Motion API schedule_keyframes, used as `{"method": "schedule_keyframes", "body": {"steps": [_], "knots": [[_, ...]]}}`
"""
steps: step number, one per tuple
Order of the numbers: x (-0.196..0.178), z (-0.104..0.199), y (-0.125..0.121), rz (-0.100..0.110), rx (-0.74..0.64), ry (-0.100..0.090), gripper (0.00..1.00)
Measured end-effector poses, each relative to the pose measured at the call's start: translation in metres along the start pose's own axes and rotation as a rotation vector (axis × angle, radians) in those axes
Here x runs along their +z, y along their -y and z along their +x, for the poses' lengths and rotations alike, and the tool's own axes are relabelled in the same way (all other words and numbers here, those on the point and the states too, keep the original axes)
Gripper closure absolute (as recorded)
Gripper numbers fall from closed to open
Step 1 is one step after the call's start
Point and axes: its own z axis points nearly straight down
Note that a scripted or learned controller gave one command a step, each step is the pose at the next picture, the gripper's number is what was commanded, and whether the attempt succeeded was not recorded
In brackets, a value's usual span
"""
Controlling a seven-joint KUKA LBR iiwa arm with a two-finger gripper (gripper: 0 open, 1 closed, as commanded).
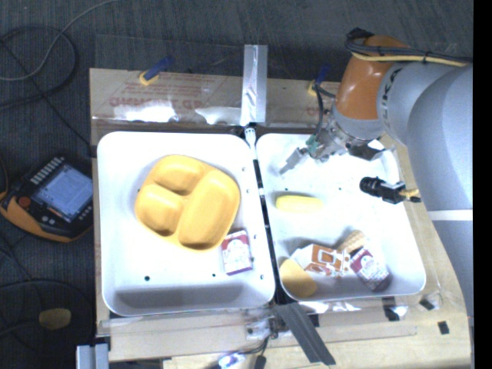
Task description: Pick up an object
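The gripper (296, 160) is seen at the upper edge of the right bin (407, 229), its fingers apart and nothing held between them. Just below it a pale yellow oblong (298, 202) lies alone on the bin floor (the likeliest target, by judgement). A descent slightly off centre could nudge it toward the divider. Farther down, a printed packet (342, 261) is crowded by a round tan piece (298, 277); a grasp there risks catching both or slipping

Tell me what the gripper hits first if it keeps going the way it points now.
Probably the bare floor of the right bin. The gripper points down-left toward the divider, short of the pale yellow object; depth is unclear.
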Motion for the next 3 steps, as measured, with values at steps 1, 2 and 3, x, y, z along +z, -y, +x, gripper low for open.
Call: {"method": "schedule_keyframes", "body": {"steps": [1,2,3], "knots": [[0.009,0.031,0.071,-0.003,0.029,0.0,0.0],[-0.003,0.031,0.068,-0.011,0.03,0.0,1.0],[-0.084,0.076,-0.017,0.006,0.022,-0.004,1.0]]}}
